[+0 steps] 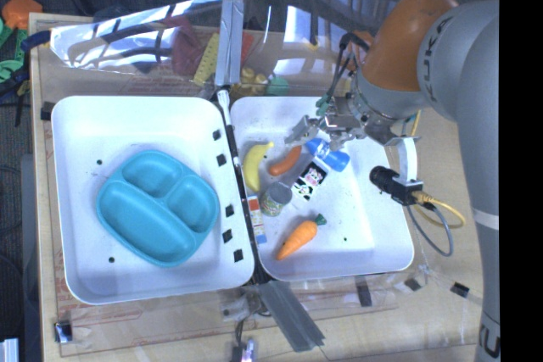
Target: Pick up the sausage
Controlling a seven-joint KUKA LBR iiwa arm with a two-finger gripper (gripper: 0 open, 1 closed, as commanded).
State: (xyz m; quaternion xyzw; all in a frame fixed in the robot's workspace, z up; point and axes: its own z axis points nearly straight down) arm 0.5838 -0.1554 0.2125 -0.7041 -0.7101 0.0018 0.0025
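The sausage [285, 160], a short orange-brown link, lies in the right bin [365, 225] next to a yellow banana [254, 164]. My gripper [312, 131] hangs just above and to the right of the sausage, over the bin's back middle. Its metal fingers [299, 131] point left toward the sausage, and nothing shows between them. A blue item [329, 155] lies right under the gripper, beside a black-and-white carton [310, 179].
A grey can [275, 199] and a carrot [297, 238] lie in the right bin's front half. The left bin [76, 140] holds a blue divided plate [158, 204]. Clutter and shiny foil [136, 38] sit behind the bins.
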